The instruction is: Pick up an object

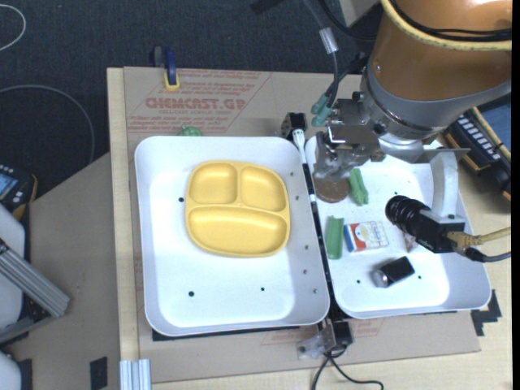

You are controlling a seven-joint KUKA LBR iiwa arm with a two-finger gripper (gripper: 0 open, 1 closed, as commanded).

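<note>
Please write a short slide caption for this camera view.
Gripper lowered at the right bin's left edge, near green pieces; yellow divided plate lies in the left bin.

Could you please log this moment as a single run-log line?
gripper: low in right bin, far-left corner | beside: green block | left bin: yellow divided plate | grasp: unconfirmed

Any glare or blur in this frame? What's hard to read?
Camera view: glare on the arm's orange band; white bins bright, near blown out; gripper soft, its tips blend into clutter; yellow plate sharp; small card print unreadable.
</note>
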